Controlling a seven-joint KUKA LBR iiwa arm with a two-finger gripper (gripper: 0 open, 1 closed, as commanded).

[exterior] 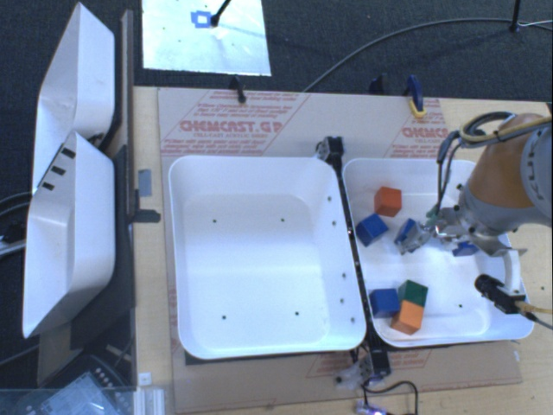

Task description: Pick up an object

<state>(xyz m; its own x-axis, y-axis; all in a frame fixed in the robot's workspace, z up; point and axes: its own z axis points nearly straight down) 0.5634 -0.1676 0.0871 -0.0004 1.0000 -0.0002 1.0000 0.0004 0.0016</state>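
The right bin (449,322) holds several small blocks. An orange block (388,201) lies near its back left, with a blue block (371,228) just in front of it. Another blue block (405,231) sits right against the tip of my gripper (420,234), which hangs low over the middle of the bin. Whether the block is gripped is unclear. Near the front lie a blue block (384,301), a green block (414,291) and an orange block (408,317), close together. A bit of blue (465,249) peeks out under the wrist.
The left bin (199,180) sits beside the right one, their walls meeting at a divider (348,232). The arm (505,180) covers the right bin's back right part. Cables (497,294) trail over its right rim. White trays (73,171) lean at far left.
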